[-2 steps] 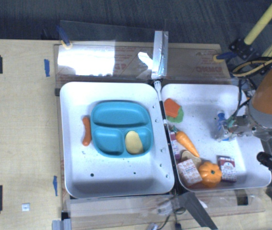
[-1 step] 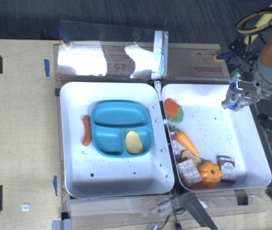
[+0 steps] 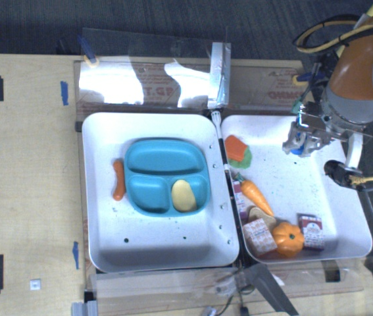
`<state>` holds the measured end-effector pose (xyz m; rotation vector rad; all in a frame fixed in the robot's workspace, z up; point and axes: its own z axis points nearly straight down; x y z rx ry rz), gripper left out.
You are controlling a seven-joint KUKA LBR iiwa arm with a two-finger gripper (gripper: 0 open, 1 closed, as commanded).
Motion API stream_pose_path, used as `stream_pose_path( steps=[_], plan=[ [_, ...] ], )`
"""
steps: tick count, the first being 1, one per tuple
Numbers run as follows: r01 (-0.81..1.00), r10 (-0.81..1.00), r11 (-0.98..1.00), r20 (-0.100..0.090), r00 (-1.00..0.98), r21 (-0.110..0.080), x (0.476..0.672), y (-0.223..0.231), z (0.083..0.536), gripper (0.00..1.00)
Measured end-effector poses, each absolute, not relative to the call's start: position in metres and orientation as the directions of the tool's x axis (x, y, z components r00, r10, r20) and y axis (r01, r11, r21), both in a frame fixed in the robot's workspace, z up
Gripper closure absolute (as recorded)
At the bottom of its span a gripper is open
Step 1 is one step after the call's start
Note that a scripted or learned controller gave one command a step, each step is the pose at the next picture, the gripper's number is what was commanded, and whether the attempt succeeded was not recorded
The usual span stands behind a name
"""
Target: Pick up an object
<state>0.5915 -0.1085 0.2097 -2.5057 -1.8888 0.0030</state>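
Approach step: end effector (image 3: 302, 140) above right bin (image 3: 344, 242), finger state cannot be told; next, descend onto carrot (image 3: 257, 197).

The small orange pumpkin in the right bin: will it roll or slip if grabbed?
The small orange pumpkin looks round and glossy, so it may slip or roll. It sits wedged between a printed packet and a small red carton, which probably limits rolling but crowds a grasp.

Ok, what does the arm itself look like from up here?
Grey KUKA arm with an orange band above the wrist, yellow and black cables looping behind it, and a silvery metal gripper with a blue patch at its tip.
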Motion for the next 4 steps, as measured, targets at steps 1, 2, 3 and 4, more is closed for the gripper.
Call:
stream_pose_path(
  steps=[1, 2, 3, 4],
  plan=[
    [0.865, 0.865, -0.502, -0.001, 0.502, 0.000, 0.616, -0.106, 0.201, 1.00],
    [0.957, 0.957, -0.290, 0.001, 0.290, -0.003, 0.578, -0.075, 0.211, 1.00],
    [0.973, 0.973, -0.233, -0.001, 0.233, -0.001, 0.632, -0.079, 0.204, 1.00],
    [0.973, 0.973, -0.231, -0.001, 0.231, 0.003, 0.633, -0.079, 0.215, 1.00]
  ],
)
